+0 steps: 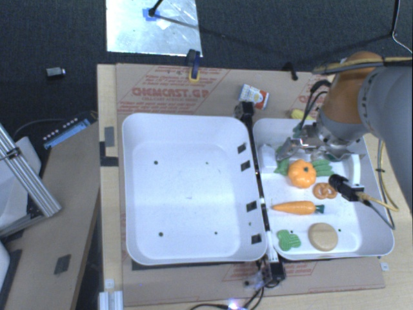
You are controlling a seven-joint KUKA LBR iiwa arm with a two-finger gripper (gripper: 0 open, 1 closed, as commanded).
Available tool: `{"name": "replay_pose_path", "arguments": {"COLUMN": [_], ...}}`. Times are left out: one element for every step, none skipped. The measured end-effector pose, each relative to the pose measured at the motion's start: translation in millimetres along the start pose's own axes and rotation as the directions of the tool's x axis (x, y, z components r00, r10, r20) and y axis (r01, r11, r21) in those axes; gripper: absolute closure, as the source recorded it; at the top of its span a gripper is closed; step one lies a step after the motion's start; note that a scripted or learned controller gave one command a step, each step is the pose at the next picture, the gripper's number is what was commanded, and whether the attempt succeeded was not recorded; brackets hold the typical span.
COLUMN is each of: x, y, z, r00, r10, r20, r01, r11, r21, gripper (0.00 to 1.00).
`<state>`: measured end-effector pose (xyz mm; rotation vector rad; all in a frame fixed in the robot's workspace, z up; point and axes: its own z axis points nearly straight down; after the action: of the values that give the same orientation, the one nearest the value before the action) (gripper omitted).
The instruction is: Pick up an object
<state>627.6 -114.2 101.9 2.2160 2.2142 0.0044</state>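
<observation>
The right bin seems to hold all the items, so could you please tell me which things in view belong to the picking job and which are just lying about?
Job:
claw
right bin
orange pumpkin
carrot
pretzel
beige bread roll
green broccoli piece

Lying about:
left bin
blue clamp
foil sheet

Dark carpet [51,31] — shiny metal sheet [153,17] lying on it.

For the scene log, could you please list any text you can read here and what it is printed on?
"CHEMCAST GP", red print on the brown sheet under the bins, near its far edge.
More red print on that sheet near the front edge: too blurred to read.
Small carton behind the bins: label too small to read.
</observation>
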Motion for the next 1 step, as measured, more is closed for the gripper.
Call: {"name": "replay_pose_path", "arguments": {"x": [9.0], "y": [-80.9], "z": [12.3], "r00": [1.000], "r10": [0.004], "r20": [0.002], "r01": [-0.004], "r11": [1.000], "r21": [-0.002], "gripper": [0.00]}}
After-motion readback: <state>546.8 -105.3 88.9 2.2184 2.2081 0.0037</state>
